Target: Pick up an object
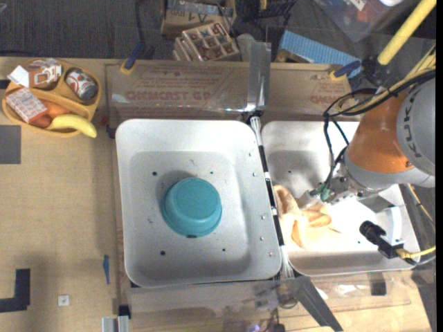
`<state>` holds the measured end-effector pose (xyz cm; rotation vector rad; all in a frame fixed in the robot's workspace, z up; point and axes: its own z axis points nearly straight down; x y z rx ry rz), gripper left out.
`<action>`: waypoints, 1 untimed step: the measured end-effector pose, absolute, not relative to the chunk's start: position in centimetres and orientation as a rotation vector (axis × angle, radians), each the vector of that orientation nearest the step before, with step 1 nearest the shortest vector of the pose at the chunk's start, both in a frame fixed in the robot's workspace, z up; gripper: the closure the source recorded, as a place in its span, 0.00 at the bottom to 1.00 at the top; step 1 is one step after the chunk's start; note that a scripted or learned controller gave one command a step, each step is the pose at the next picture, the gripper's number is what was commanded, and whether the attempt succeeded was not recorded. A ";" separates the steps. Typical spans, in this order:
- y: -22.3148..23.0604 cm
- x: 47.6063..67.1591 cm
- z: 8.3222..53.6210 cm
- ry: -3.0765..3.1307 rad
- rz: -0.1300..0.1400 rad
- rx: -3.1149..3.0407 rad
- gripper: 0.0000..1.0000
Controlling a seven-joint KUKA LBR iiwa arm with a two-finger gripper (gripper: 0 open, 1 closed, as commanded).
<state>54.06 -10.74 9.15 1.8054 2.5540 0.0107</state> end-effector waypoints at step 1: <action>-10.7 54.2 10.3 2.551 0.018 1.806 1.00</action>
